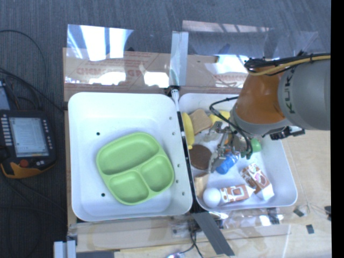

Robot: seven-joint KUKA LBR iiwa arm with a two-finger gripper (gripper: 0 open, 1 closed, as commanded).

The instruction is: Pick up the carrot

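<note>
Carrot is hard to pick out in the crowded right bin point(287, 190): a small orange sliver point(230, 140) shows among the wires and parts just below the arm's wrist, and I cannot tell for certain that this is it. The grey arm point(301, 95) with its orange band point(258, 101) reaches in from the right and hangs over the middle of that bin, and the end effector point(223, 153) points down into the pile of objects; whether it is open or closed, and whether it has hold of anything, cannot be told from this angle. Around it lie a yellow banana point(187, 130) along the bin's left wall, a brown round piece point(201, 156) just beside the banana, a blue item point(224, 164) right under the tool, a green ball point(255, 145) near the wrist, a white egg point(212, 196) at the near edge, and two red-and-white packets point(234, 193) point(256, 179). The left bin point(86, 122) holds a green divided plate point(135, 167). Both bins sit side by side on the counter point(314, 160).
</note>
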